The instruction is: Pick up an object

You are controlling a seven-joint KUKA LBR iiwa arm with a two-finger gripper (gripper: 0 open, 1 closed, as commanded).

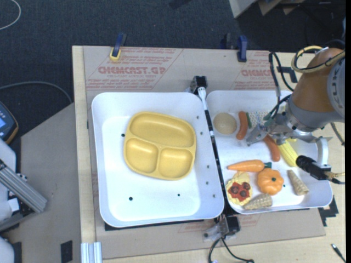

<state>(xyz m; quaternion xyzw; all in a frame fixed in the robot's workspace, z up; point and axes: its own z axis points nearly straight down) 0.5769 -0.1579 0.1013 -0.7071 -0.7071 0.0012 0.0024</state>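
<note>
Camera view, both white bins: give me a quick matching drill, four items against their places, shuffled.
Items:
1. yellow three-compartment plastic plate
2. orange toy pumpkin
3. round beige bun
4. pizza slice toy

Places:
A. right bin, far-left part
B. left bin
C. right bin, near-left corner
D. right bin, just right of the pizza slice

Pairs: 1-B, 2-D, 3-A, 4-C

Arm [321, 86] reaches in from right, orange band above wrist, bent downward; gripper [262, 131] low at its end, pointing left. Fingers' state unclear.
</note>
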